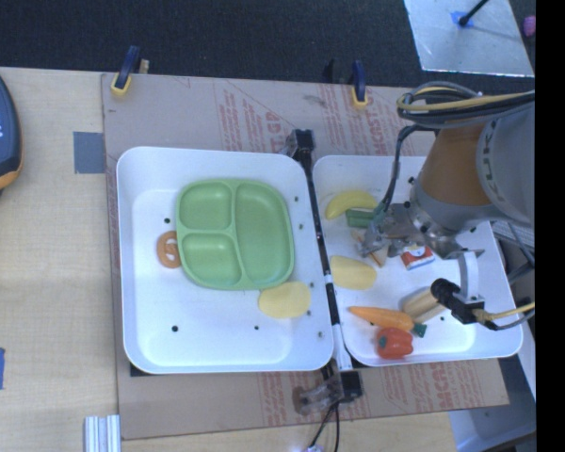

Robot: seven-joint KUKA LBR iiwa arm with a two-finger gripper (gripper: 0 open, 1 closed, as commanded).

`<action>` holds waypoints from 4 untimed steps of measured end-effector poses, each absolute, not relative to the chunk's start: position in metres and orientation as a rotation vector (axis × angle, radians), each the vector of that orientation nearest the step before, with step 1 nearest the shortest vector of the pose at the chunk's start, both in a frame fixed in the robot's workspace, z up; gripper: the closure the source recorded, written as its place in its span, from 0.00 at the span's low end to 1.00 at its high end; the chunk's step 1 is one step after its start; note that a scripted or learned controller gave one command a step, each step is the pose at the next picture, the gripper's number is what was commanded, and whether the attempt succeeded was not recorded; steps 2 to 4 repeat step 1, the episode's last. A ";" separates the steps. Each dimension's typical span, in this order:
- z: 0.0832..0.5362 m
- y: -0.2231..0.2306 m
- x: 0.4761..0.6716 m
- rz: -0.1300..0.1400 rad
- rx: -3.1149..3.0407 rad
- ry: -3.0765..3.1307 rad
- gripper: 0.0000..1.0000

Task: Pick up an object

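Right bin, arm low over its clutter; no pick yet evident.
Gripper among small items near green block and banana; grip state cannot be told. Carrot, tomato nearby; divided plate in left bin.

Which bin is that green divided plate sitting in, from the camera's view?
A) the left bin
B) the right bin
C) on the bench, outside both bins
A: the green divided plate lies flat inside the left bin, with a yellow piece just below its lower right corner.
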State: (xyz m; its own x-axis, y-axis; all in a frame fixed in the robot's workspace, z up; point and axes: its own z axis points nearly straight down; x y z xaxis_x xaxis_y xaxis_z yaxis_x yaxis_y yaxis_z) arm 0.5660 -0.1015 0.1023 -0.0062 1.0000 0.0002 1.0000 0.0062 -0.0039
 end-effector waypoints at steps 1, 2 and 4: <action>0.198 -0.016 0.599 -0.011 -2.210 -2.238 1.00; 0.198 -0.016 0.599 -0.011 -2.210 -2.238 1.00; 0.198 -0.016 0.599 -0.011 -2.210 -2.238 1.00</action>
